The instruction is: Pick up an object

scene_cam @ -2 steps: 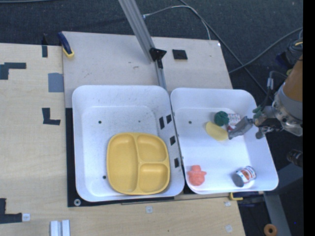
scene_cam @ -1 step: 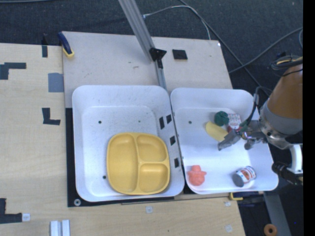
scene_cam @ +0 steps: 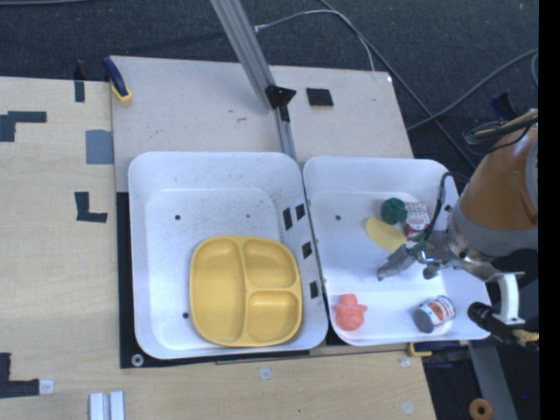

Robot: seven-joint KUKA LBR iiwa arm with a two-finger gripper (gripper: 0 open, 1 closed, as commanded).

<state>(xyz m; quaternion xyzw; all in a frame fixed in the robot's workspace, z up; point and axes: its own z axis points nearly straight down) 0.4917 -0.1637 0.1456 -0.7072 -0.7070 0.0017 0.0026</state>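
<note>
Reference landmark: right bin point(scene_cam: 325, 175), the white tray on the arm's side of the bench.

- Arm point(scene_cam: 500, 201): grey with an orange section, entering over the right rim of the right bin.
- Gripper point(scene_cam: 398, 265): low over the middle of the right bin, dark fingers pointing toward the bin's left wall. Finger spread: cannot tell, since the tips merge into one dark shape. Nothing seen held between them.
- Yellow object point(scene_cam: 382, 233): inside the right bin, upper middle, just above the gripper tips; contact not discernible.
- Green object point(scene_cam: 393, 208): inside the right bin, touching the upper edge of the yellow object.
- Red-and-white packet point(scene_cam: 414, 218): beside the green object, toward the arm, partly hidden.
- Orange toy point(scene_cam: 349, 312): near the bin's lower left corner, apart from the gripper.
- Small can point(scene_cam: 434, 313): on its side near the bin's lower right rim.
- Left bin point(scene_cam: 156, 182): touching the right bin's left wall, holding a yellow divided plate point(scene_cam: 245, 290).
</note>
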